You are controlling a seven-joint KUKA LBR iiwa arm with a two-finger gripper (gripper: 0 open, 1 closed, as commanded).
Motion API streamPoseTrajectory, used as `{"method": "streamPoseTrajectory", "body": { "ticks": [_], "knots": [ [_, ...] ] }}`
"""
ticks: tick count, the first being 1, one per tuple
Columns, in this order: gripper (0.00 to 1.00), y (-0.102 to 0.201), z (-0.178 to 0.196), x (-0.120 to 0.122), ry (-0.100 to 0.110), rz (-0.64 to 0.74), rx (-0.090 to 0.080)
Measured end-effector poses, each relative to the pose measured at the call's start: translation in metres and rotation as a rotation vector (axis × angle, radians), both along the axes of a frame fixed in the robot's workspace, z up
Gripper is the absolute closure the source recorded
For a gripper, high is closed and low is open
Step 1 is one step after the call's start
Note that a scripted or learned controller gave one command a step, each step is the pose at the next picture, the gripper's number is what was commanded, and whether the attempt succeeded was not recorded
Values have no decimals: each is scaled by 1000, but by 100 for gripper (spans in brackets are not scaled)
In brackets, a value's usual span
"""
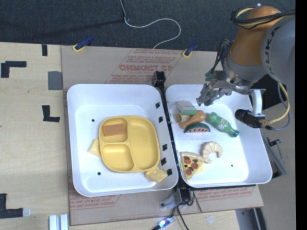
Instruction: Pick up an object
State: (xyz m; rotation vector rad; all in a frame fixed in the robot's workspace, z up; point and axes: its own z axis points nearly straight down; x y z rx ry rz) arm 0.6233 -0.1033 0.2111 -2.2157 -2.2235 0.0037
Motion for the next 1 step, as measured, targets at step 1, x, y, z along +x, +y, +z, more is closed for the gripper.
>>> {"method": "streamPoseTrajectory", "body": {
  "ticks": [1],
  "knots": [
    [100,53,-5,-27,1,2,1]
  ]
}}
